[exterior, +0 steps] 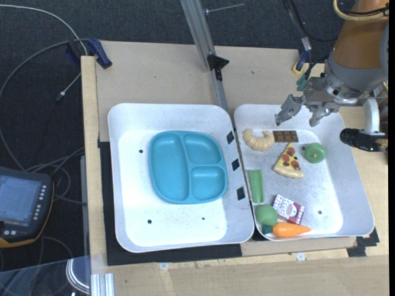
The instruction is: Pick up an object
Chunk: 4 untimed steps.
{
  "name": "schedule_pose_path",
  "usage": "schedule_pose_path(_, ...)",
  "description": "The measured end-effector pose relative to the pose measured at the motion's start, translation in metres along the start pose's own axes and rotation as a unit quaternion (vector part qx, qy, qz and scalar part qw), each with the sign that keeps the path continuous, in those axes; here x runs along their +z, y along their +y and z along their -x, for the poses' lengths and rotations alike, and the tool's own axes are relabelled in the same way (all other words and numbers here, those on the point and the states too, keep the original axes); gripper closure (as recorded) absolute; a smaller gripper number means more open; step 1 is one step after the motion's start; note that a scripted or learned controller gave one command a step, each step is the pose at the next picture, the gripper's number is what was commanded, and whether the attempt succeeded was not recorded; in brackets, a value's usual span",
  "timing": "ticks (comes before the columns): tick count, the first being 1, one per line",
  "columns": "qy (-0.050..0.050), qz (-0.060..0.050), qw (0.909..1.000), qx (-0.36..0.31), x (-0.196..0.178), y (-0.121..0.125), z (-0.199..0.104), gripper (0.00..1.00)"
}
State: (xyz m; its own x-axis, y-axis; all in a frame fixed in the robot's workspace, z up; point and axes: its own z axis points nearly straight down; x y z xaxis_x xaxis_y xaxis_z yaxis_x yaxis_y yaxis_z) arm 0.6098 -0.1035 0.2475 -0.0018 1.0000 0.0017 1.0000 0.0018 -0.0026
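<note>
Camera view: pincer (304, 111) spread open, nothing in it, hovers over rear rim of right bin (355, 190). Nearest targets: chocolate bar (285, 136) w/ croissant (259, 140) touching its left end, pizza slice (289, 163) just beside. Risk: bar lies flat, fingers may skid off or nudge croissant; rim collision poss.

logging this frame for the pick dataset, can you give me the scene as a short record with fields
arm: enters from right, pincer open above the right bin's far edge, holding nothing
left bin: blue divided plate
right bin: croissant, chocolate bar, pizza slice, green apple, green stick, pink packet, green round item, carrot
nearest to pincer: chocolate bar
</note>
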Motion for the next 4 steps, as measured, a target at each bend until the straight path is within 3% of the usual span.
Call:
schedule_pose_path(1, 0.0, 0.0, 1.0, 0.0, 0.0, 0.0, 0.0, 0.0)
schedule_pose_path(4, 0.0, -0.002, 1.0, 0.001, 0.14, 0.007, 0.001, 0.0)
